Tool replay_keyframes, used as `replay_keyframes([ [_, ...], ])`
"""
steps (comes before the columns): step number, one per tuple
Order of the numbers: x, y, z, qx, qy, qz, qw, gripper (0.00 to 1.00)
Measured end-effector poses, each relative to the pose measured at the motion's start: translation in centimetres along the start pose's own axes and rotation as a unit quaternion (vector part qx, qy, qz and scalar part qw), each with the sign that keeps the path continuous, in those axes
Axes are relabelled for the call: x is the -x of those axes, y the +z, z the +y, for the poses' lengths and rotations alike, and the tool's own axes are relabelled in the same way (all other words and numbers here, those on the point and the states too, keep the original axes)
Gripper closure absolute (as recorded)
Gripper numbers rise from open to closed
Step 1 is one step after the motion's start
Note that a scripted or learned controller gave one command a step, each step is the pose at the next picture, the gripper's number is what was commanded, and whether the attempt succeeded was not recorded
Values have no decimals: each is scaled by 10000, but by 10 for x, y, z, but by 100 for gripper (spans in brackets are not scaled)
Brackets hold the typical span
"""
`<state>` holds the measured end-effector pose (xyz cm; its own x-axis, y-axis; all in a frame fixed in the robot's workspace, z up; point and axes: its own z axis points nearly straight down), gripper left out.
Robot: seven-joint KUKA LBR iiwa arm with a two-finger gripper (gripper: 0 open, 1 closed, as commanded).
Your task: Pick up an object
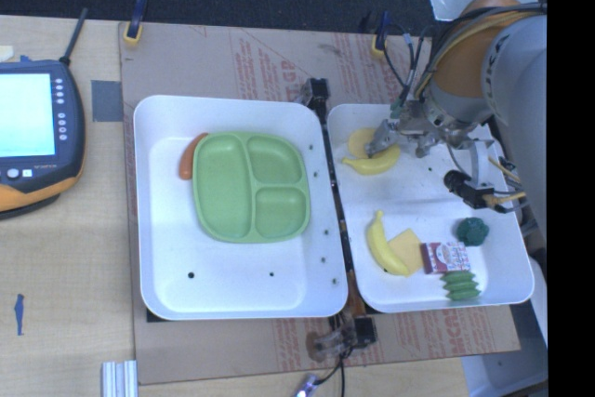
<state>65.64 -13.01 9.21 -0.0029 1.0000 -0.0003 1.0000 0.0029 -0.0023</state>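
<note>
My gripper (383, 140) is low in the right bin (423, 191), at its far left corner. It sits right on top of a yellow banana (372, 165) and beside a smaller yellow piece (359, 142). The arm's wrist hides how the gripper meets the banana. Nearer the front of that bin lie a second banana (378, 244), a yellow cheese wedge (408, 246), a red packet (446, 256), a green pod (459, 285) and a dark green broccoli (472, 231).
The left bin (153, 228) holds a green divided plate (251, 186) with an orange sausage (189, 158) at its left edge. A control pendant (33, 130) with a lit screen lies on the bench at the far left.
</note>
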Motion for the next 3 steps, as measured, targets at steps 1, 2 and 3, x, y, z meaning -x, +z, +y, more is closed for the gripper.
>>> replay_keyframes([
  [1, 8, 0, 0, 9, 1, -2, 10000, 0],
  [2, 8, -11, 1, 10, -9, -6, 10000, 100],
  [3, 8, -11, 1, 8, -11, -6, 10000, 0],
])
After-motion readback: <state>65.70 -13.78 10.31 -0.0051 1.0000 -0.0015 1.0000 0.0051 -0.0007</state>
